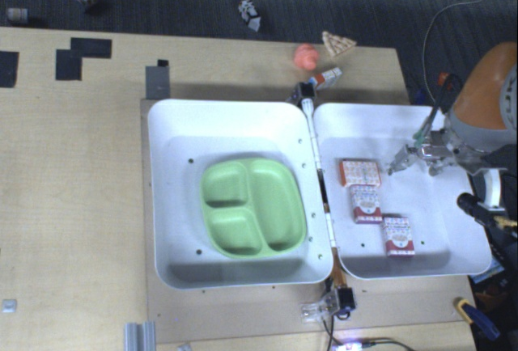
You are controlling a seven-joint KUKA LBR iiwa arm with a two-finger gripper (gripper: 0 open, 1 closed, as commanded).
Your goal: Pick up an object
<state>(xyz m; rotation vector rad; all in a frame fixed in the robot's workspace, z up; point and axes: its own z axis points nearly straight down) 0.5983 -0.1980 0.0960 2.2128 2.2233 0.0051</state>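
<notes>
Here, claw hovers near right bin's far edge.

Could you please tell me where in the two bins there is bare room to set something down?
Left bin: only a narrow floor border around the green tray. Right bin: bare floor between the back wall and the three small boxes. Crowded: the box column and the right side under the hand.
</notes>
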